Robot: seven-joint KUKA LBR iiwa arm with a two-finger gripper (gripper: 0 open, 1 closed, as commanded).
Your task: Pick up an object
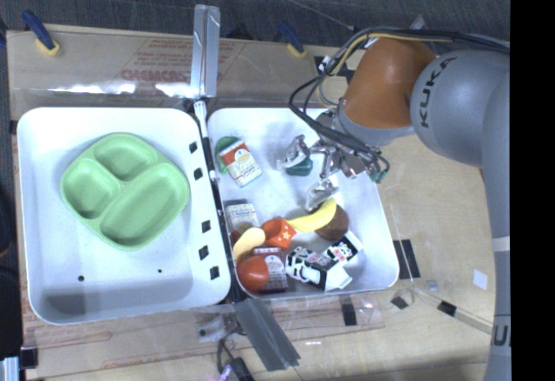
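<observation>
My gripper [310, 172] hangs low over the middle of the right bin [260, 123] and is open, its two silver fingers spread wide. One finger [294, 150] is toward the bin's back and the other [322, 193] is just above the banana [314, 218]. A small teal object [301, 167] lies in the gap, close to the back finger; nothing is clamped. A small carton with a green cap [238, 160] lies to the gripper's left. The bin's front holds a brown round piece [335, 223], a red piece [277, 233], a red can [258, 272] and a black-and-white box [316, 267].
The left bin [52, 284] holds a green divided plate [126, 188]. A brown packet [240, 214] and a yellow piece [247, 241] lie by the divider wall between the bins. The grey arm with its orange band [386, 84] and cables reaches in over the right bin's back right corner.
</observation>
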